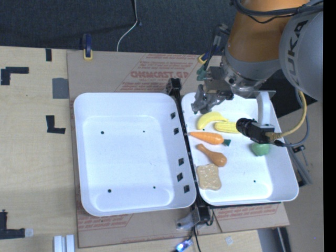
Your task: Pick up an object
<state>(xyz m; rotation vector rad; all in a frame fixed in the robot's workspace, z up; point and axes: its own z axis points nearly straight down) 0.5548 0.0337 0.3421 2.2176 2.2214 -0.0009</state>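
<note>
The right bin (278, 190) holds a yellow banana (209, 119), a corn cob (227, 126), an orange carrot (208, 137), a brown drumstick (212, 155), a tan cracker-like slab (209, 177) and a green piece (260, 149) partly hidden by a black part of the arm. My gripper (203, 103) hangs over the bin's far left corner, just above the banana. Nothing shows between its fingers. Whether the fingers stand apart is unclear from this angle.
The left bin (89, 193) lies beside the right one, joined by a black clip strip (181, 140). Both rest on a cardboard sheet (131, 72). The arm's grey and orange body (268, 30) looms over the right bin's far side.
</note>
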